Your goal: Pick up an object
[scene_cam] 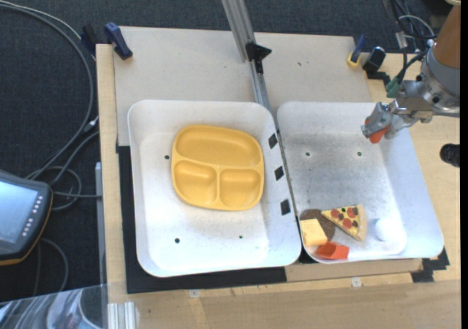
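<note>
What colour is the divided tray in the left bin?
Yellow; the divided tray shows in the camera view.

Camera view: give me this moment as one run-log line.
gripper: above right bin, far edge | yellow tray: left bin | pizza slice, yellow block, white ball: right bin near edge, untouched

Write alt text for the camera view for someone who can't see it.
A robot arm's end effector hangs over the right white bin, whose near corner holds a toy pizza slice, a cheese block, a red piece and a white ball. The left white bin holds a yellow divided tray.
</note>
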Motion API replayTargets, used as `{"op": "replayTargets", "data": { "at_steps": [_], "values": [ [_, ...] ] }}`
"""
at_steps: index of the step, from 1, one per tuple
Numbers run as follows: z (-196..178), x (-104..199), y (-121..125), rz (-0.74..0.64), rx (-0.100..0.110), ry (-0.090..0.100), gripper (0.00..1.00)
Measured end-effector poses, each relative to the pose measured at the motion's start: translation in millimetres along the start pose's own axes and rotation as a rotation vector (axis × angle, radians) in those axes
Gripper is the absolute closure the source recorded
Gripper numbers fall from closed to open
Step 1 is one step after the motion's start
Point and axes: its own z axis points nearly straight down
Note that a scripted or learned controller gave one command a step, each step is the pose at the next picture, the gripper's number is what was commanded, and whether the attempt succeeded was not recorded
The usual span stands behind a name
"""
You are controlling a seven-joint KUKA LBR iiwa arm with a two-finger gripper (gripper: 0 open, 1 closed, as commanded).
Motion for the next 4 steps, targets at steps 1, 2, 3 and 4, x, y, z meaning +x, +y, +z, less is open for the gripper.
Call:
{"op": "replayTargets", "data": {
  "at_steps": [1,2,3,4],
  "values": [
    [-3.5,53.0,-12.2,-0.001,0.0,0.0,1.0],
    [14.9,107.0,-24.9,0.0,0.002,0.0,1.0],
    [31.1,163.3,-37.2,-0.001,0.003,0.0,1.0],
    [42.5,209.1,-42.2,0.0,0.003,0.0,1.0]
  ]
}}
